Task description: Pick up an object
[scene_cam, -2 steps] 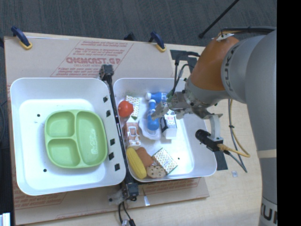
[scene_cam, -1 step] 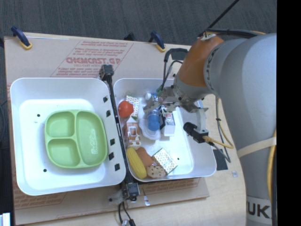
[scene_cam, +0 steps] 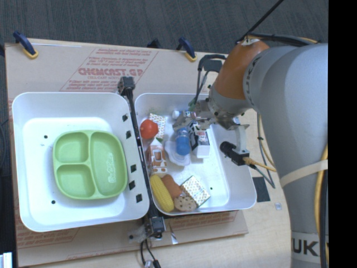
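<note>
- Cardboard printed with red lettering covers the bench, held by blue clamps at its far edge; dark carpet lies beyond.
- Two white bins sit side by side.
- Left bin: one green divided plate.
- Right bin: one red tomato, one corn cob, one blue bottle, a cracker, small packets.
- Gripper is low over the blue bottle near the bin's far edge; whether it grips anything cannot be told.
</note>
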`<state>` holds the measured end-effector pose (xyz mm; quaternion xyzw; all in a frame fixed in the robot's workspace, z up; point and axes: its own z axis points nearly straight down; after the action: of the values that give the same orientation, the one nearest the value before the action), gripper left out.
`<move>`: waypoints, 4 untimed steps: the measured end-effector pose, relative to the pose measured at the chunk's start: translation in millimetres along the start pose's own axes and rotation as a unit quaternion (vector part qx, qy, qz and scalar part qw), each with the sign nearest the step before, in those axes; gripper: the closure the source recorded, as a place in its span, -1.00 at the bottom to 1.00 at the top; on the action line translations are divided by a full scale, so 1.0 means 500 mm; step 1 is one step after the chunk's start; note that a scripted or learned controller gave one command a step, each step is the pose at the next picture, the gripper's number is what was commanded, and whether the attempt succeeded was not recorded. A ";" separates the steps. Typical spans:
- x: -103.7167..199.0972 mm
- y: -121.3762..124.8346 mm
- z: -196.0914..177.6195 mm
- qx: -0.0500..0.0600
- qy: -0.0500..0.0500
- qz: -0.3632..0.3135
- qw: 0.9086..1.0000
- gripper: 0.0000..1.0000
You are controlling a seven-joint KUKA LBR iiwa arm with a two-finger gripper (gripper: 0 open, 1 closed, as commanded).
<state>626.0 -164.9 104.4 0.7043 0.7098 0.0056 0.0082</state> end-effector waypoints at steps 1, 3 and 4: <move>0.001 0.012 0.001 0.001 -0.002 0.001 1.000 -1.00; -0.012 0.003 -0.001 -0.007 -0.002 -0.002 1.000 -1.00; -0.022 -0.005 -0.001 -0.006 -0.002 -0.002 1.000 -1.00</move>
<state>623.6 -175.8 105.0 0.7029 0.7111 0.0084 0.0132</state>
